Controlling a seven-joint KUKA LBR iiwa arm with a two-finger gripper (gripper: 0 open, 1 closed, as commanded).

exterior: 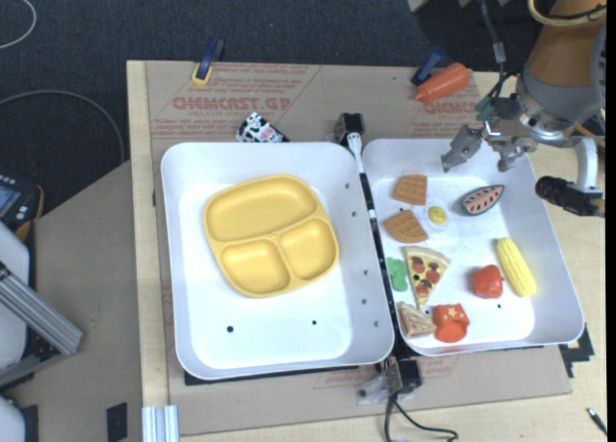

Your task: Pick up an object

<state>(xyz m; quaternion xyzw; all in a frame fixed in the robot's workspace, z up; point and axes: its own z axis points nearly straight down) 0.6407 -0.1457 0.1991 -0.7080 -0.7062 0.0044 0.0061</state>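
Note:
My gripper (484, 153) hangs over the far part of the right bin (549, 238), its two fingers spread open with nothing between them. Just below it in the view lies a watermelon slice (481, 199). Nearby lie two brown toast pieces (410, 189) (405, 227) and a small yellow round piece (437, 216). Further toward the front are a pizza slice (423, 271), a corn cob (515, 266), a red pepper (487, 282), a green piece (397, 273), a sandwich wedge (415, 319) and a red strawberry-like piece (450, 323).
The left bin (188, 267) holds a yellow divided plate (269, 233). On the bench behind the bins lie an orange carrot (442, 83), a black-and-white toy (258, 128), a black clamp (349, 126) and a yellow-blue clip (204, 65).

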